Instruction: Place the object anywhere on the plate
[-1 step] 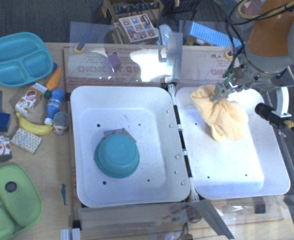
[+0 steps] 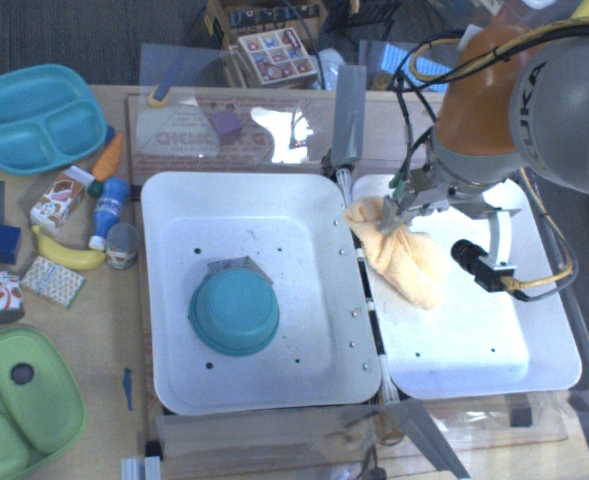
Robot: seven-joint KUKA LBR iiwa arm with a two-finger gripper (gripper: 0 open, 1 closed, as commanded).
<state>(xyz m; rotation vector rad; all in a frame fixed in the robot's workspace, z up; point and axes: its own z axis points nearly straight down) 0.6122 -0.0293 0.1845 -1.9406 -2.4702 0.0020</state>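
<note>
A round teal plate (image 2: pixel 234 311) sits in the left white bin (image 2: pixel 174 368), slightly left of its middle. A pale yellow cloth (image 2: pixel 406 258) lies crumpled in the right white bin (image 2: pixel 484 358), against the wall the two bins share. My gripper (image 2: pixel 401 208) reaches down from the upper right onto the cloth's upper end and touches it. The wrist hides the tip, so whether the cloth is gripped cannot be made out.
A grey scrap (image 2: pixel 236 265) pokes out behind the plate. Left of the bins lie a blue divided tray (image 2: pixel 39 118), a banana (image 2: pixel 66 250), a blue bottle (image 2: pixel 107 210), a carrot (image 2: pixel 108 155) and a green tray (image 2: pixel 19 403). A patterned box (image 2: pixel 274 53) stands behind.
</note>
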